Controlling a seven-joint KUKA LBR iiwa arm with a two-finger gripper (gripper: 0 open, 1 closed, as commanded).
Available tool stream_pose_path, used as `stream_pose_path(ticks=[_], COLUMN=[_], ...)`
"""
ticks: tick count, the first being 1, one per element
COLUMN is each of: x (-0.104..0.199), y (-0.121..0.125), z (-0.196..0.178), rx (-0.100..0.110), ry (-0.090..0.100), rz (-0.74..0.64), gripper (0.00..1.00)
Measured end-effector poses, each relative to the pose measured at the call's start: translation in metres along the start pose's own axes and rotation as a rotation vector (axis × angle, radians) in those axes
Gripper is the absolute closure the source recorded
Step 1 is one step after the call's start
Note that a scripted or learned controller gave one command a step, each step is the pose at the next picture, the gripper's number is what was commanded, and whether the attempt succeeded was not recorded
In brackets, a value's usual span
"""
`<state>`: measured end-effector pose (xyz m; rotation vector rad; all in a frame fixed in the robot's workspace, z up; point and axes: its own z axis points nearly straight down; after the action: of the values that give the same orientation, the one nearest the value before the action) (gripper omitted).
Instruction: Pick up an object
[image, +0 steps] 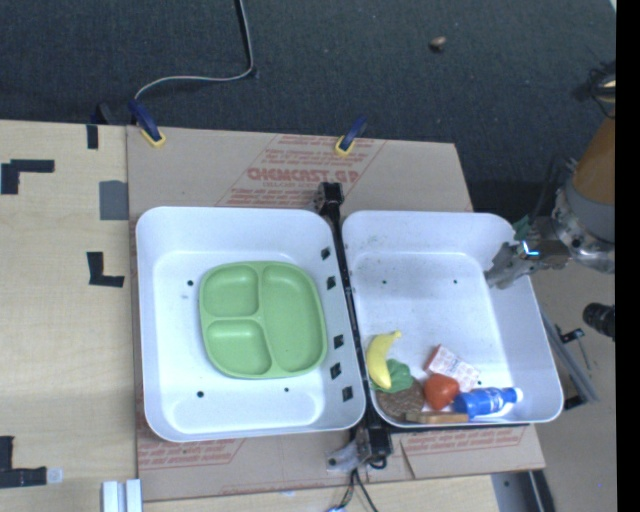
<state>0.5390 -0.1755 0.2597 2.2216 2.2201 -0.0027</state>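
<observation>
In the right bin (420, 270) a heap of small objects lies at the near edge: a yellow banana (381, 358), a green piece (400, 376), a red tomato-like piece (441, 391), a white and red packet (446, 361), a blue bottle (487, 401) and a brown item (405, 403). My gripper (510, 262) hangs over the right bin's far right rim, well away from the heap. Nothing shows between its fingers.
The left bin (165, 300) holds a green divided plate (264, 319) in its middle. A black divider with clips runs between the bins (340, 300). The bins rest on cardboard (280, 170) on a wooden bench.
</observation>
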Motion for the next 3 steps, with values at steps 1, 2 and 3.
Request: stream_pose_path(ticks=[1,2,3], x=[-0.035,0.052,0.009], y=[0.016,-0.013,-0.055], z=[-0.023,0.015,-0.020], rx=[-0.001,0.002,-0.001], ry=[0.000,0.003,0.000], rz=[-0.001,-0.003,0.000], gripper=[1.00,1.00,1.00])
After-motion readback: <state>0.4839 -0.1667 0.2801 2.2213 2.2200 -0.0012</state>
